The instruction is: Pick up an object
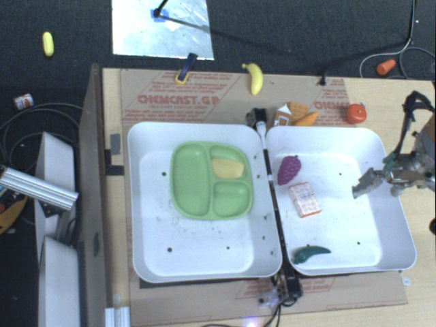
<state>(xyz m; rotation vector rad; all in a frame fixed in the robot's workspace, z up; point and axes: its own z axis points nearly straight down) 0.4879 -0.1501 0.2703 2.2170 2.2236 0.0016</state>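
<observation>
1. The gripper (362, 185) sits over the right bin (392, 230), near its right wall. Nothing is between the fingers, and whether the jaws are wide or narrow can't be told from this angle.
2. The pickable stuff in that bin: purple grapes (289, 169) up by the left wall, a red-and-white box (304, 199) just below them, and a green pepper (310, 253) close to the front rim.
3. There's bare floor between the box and the gripper, so plenty of room there.
4. The left bin (153, 251) holds a green divided plate (204, 189) with a yellow item (227, 167) in one compartment, with open white floor along its front.
</observation>
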